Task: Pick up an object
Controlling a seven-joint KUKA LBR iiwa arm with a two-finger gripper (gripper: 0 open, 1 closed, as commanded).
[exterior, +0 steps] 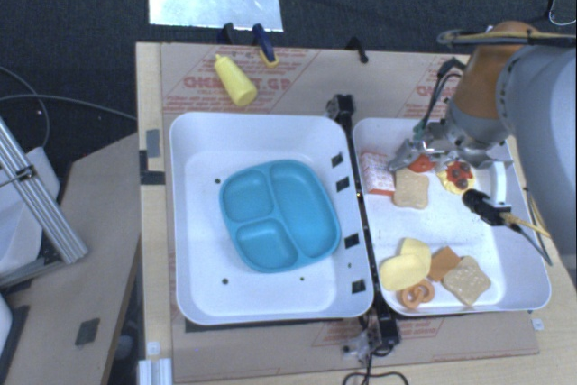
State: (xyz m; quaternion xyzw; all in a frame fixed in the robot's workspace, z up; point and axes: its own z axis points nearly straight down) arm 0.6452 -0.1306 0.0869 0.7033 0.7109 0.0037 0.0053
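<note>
My gripper (407,156) is low over the far part of the right bin (523,284), coming in from the right. Right at its tip lies a small red piece (421,164), partly covered by it. A slice of bread (412,190) lies just in front of the tip, and a red and white packet (377,173) is to its left. A yellow piece with red spots (457,177) sits under the wrist. At the near end of the bin are a yellow cheese piece (405,268), a pretzel (416,294), a brown cracker (444,261) and a toast slice (467,280).
The left bin (194,194) holds a blue divided plate (279,215). A yellow bottle (234,79) lies on the bench behind the bins, near a blue clamp (264,45). The black divider edge (352,194) runs between the two bins.
</note>
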